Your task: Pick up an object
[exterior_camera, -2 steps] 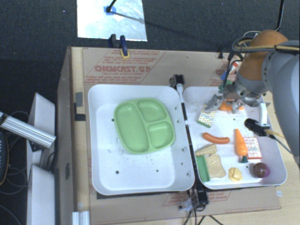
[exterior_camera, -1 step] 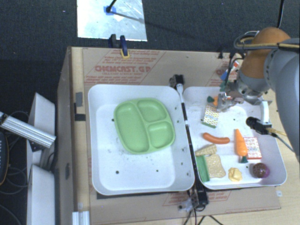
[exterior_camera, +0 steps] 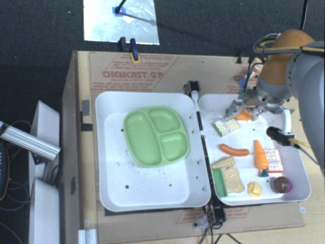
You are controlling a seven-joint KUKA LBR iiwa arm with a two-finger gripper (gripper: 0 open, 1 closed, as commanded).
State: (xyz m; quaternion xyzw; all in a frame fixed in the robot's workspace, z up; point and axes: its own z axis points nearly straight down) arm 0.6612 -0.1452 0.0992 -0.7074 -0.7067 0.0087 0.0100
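The end effector (exterior_camera: 242, 111) hangs low in the right bin (exterior_camera: 304, 177); I cannot tell its opening or hold. An orange piece (exterior_camera: 244, 116) touches it, a checkered block (exterior_camera: 226, 127) just beside, a sausage (exterior_camera: 234, 149) nearer me.

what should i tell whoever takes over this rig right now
Gripper: low at the back of the right bin, over an orange piece beside the small patterned green block. Nothing visibly lifted.
Right bin also holds: sausage, carrot, pink patterned box, bread slice, cracker, yellow piece, dark purple ball.
Left bin: green divided plate.
Done: arm is down among the items.
Left: secure one object and raise it clear; check the grasp, it may miss.
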